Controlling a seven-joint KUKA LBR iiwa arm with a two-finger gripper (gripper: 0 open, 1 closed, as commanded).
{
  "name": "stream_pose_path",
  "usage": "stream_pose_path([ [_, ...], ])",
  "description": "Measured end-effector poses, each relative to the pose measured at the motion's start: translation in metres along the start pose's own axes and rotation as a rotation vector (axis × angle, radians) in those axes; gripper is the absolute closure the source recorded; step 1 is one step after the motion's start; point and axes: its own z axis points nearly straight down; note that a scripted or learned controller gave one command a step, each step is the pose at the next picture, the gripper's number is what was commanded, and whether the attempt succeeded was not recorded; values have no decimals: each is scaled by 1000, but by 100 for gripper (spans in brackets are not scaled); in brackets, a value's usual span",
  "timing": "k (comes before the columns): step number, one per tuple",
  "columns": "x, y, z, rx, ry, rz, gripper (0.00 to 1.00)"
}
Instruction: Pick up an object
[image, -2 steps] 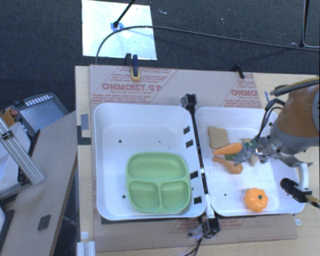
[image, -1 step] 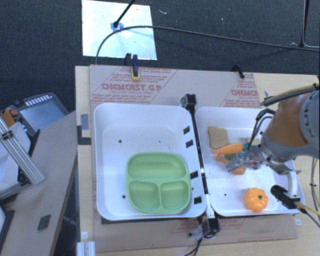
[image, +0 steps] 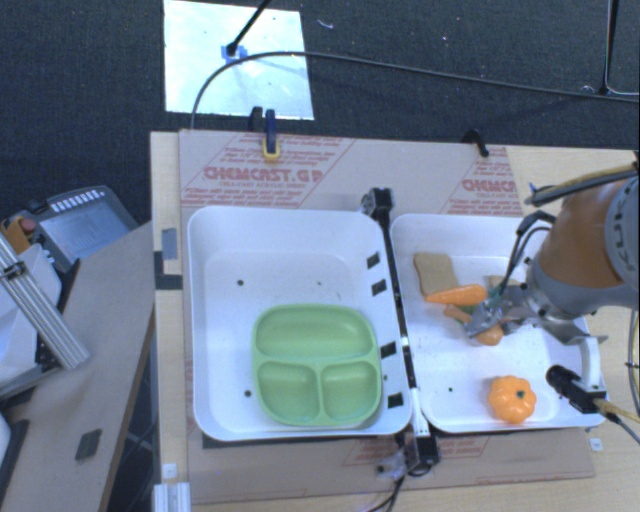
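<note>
Gripper (image: 487, 322): lowered onto carrot (image: 457, 295) for a grasp; jaw state cannot be told.
Pumpkin (image: 512, 397): at 5 o'clock, untouched.

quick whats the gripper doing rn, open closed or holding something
gripper: down in the right bin among the carrot and a small orange piece; open, closed or holding cannot be told from this view.

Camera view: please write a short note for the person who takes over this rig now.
Gripper: low in the right bin, over the carrot pieces; finger state cannot be told.
Right bin: carrot on a tan slice, orange piece at the gripper, small pumpkin near the front.
Left bin: green divided plate.
Done: nothing visibly lifted.
Left: grasp and raise one object.
</note>
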Motion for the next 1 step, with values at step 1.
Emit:
stream_pose_path([
  [1,6,4,-44,-1,-1,-2,100],
])
